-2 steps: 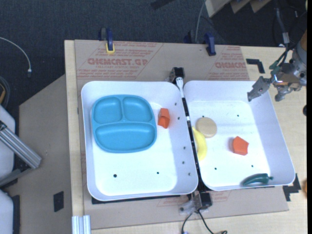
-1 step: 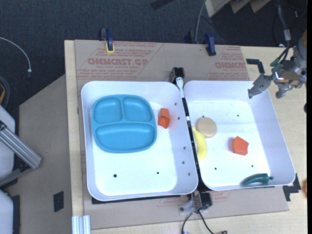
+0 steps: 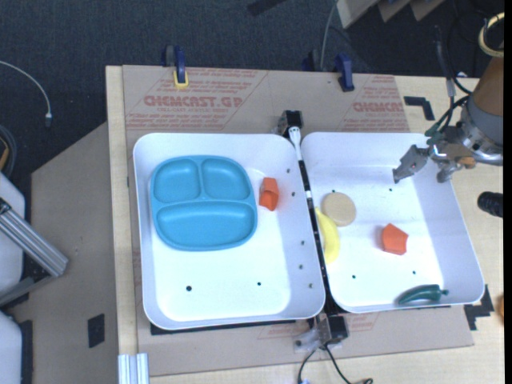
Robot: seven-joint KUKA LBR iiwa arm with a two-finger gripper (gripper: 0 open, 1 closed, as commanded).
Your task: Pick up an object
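Counting two white bins side by side: left bin (image 3: 216, 294) with one blue divided plate (image 3: 204, 202) plus one orange block (image 3: 269, 194) just beside it, right bin (image 3: 448, 214) with one round tan disc (image 3: 339, 208), one yellow banana-ish piece (image 3: 328, 237) touching the disc, one orange chunk (image 3: 394, 239), one green thing (image 3: 420, 295) near the front rim. Hovering over the right bin's far right part, gripper (image 3: 424, 165) with fingers spread, nothing between them, well apart from every item. Sitting on a cardboard sheet (image 3: 240, 94) pinned by two blue clamps (image 3: 178, 61).
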